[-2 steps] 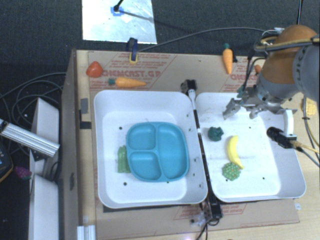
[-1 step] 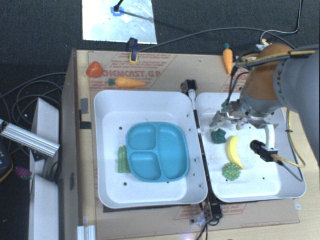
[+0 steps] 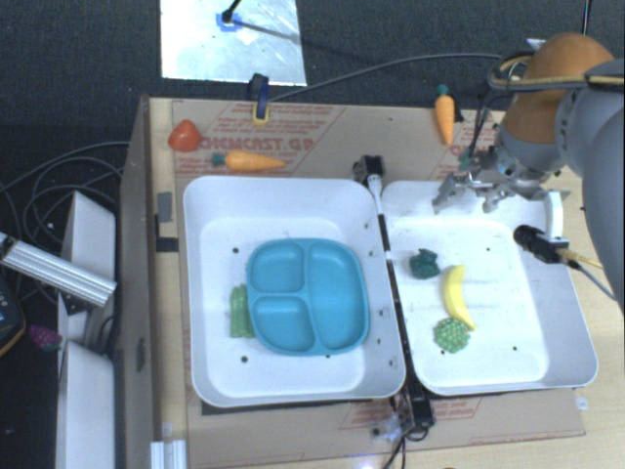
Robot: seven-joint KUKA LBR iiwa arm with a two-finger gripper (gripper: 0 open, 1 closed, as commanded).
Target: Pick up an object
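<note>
From the camera above the bench, my gripper (image 3: 467, 199) hangs over the far rim of the right bin (image 3: 527, 320), close to that bin's far left corner. My two fingers (image 3: 444, 197) stand apart, and the white of the bin shows in the gap between them. My grey arm with its orange band comes in from the right side of the view.

The things I could pick lie nearer the camera than my gripper, well apart from it. In the right bin a dark green toy (image 3: 423, 263) sits by the left wall. A banana (image 3: 455, 296) lies just beside it toward the camera, its length running front to back. A bumpy green ball (image 3: 451, 335) touches the banana's near end.

The left bin (image 3: 215, 223) holds a blue plate (image 3: 308, 296) with three compartments, lying flat in the middle. A pale green strip (image 3: 239, 313) lies against the plate's left edge.

Both bins rest on a sheet of cardboard (image 3: 322, 130). On the cardboard beyond the left bin lie a red tomato (image 3: 184, 136) and a carrot (image 3: 252, 162), near each other. A second carrot (image 3: 445, 117) lies beyond the right bin, near my wrist. A blue and yellow clamp (image 3: 260, 99) grips the cardboard's far edge, and beyond it a shiny sheet (image 3: 232, 27) lies on the dark floor.
</note>
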